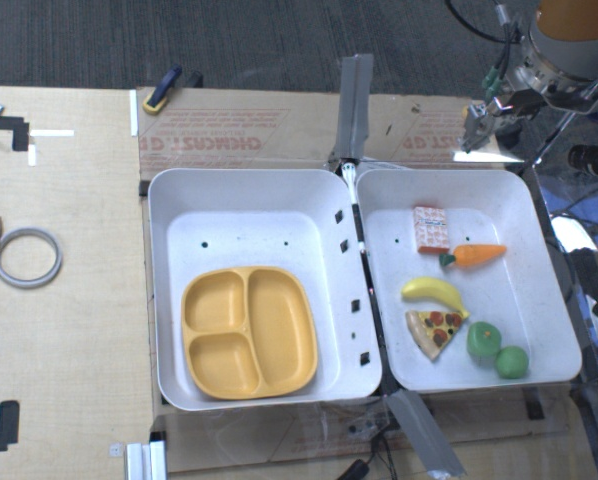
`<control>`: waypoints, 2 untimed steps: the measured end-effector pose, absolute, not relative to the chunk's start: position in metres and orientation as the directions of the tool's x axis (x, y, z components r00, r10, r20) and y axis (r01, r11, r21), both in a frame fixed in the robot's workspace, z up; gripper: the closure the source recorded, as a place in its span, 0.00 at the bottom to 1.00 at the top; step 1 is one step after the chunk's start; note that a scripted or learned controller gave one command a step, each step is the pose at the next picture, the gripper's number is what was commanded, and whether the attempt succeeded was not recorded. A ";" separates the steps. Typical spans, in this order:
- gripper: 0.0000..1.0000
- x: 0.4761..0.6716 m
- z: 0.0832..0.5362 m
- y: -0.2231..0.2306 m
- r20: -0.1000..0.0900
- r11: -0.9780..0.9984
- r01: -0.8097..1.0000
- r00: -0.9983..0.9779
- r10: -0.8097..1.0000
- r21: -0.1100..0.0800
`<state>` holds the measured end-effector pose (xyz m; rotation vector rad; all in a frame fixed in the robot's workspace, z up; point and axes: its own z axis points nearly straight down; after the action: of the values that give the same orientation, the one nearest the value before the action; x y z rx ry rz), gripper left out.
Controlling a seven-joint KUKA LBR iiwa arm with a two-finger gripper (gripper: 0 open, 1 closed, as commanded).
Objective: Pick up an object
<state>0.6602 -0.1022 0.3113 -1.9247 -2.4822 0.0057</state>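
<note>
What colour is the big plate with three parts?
Yellow. The plate sits in the left bin, seen in the camera view.

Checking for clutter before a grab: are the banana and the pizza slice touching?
Cannot tell. In the camera view, the banana sits right above the pizza slice; no plain gap or contact.

Light wood-grain surface (69, 368), cardboard sheet (249, 133) laid across far part w/ red print. Two shallow white bins side by side on it, touching along middle: left bin (169, 208), right bin (519, 193). Roll of tape (26, 257) flat on surface, well left of bins. Blue-yellow handled item (163, 89) at cardboard's far left corner, type unclear. White paper strip (51, 133) near far left. Grey tape strip (355, 103) running up from bin seam; another (424, 433) at near edge.
</note>
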 end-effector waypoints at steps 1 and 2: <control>1.00 0.643 0.313 0.012 0.002 0.692 0.722 -0.692 0.722 -0.004; 1.00 0.640 0.247 0.108 0.002 0.745 0.667 -0.745 0.667 -0.005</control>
<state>0.6401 0.1078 0.2467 -1.1212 -2.9305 0.0056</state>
